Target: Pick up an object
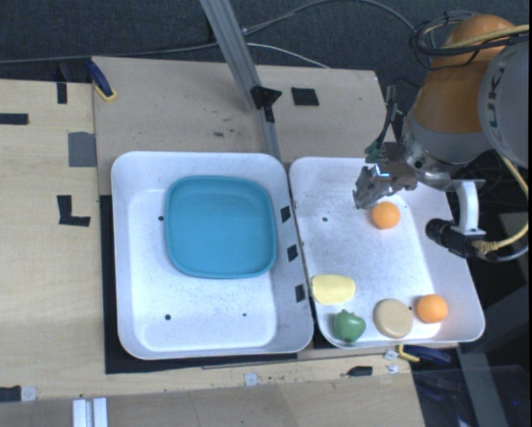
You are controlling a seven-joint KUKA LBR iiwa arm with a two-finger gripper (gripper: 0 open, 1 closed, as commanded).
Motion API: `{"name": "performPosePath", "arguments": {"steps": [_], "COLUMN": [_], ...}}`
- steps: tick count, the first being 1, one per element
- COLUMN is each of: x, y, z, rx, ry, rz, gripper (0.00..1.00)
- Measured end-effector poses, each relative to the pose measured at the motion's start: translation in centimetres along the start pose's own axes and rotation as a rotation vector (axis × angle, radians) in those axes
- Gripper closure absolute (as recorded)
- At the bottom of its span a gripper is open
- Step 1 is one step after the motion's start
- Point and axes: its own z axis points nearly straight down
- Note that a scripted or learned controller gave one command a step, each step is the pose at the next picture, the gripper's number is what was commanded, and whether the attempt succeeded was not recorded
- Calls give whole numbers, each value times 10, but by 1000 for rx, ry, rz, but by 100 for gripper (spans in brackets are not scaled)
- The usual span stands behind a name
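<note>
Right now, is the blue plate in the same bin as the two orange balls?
No. The blue plate lies in the left bin; both orange balls are in the right bin.

arm reaching in from the right, wrist bent down

the grey arm point(506, 87) enters at the upper right of the camera view, its orange band point(457, 60) sitting above the wrist. the wrist tips downward and to the left, carrying the gripper point(370, 191) low at its end. cables loop along the arm's side. the fingertips look dark and blurred together.
</note>
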Motion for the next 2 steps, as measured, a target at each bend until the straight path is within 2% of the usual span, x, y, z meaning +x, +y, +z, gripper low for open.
{"name": "performPosePath", "arguments": {"steps": [2], "x": [114], "y": [22], "z": [8], "rx": [0], "ry": [0], "rz": [0], "gripper": [100]}}
